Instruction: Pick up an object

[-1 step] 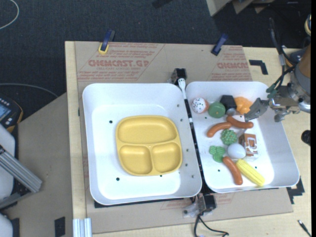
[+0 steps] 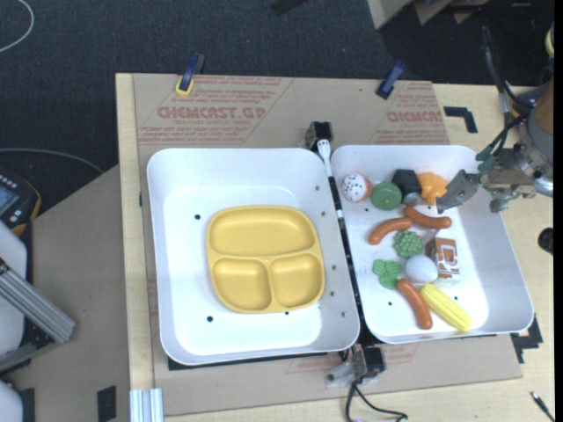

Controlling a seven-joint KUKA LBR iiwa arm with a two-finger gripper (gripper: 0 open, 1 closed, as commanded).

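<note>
You're in the approach step: nothing is lifted yet. The gripper (image 2: 475, 192) hangs over the upper right part of the right bin (image 2: 501, 262), fingers spread apart with nothing between them, one tip close to the orange toy (image 2: 432, 185) and the black block (image 2: 406, 181). The candidates all sit in that bin: a spotted white ball (image 2: 354, 187), green round piece (image 2: 385, 195), two sausages (image 2: 410, 223), broccoli (image 2: 406, 243), a white egg (image 2: 421, 270), a small carton (image 2: 447, 255), a leafy green piece (image 2: 386, 272), a red hotdog (image 2: 413, 302) and a corn cob (image 2: 447, 307). They're packed close, several touching. The left bin (image 2: 176, 236) has the yellow divided tray (image 2: 264, 258). My read: next move needs a descent onto one item with room for both fingers; the orange toy looks nearest, but the block sits just beside it.
</note>
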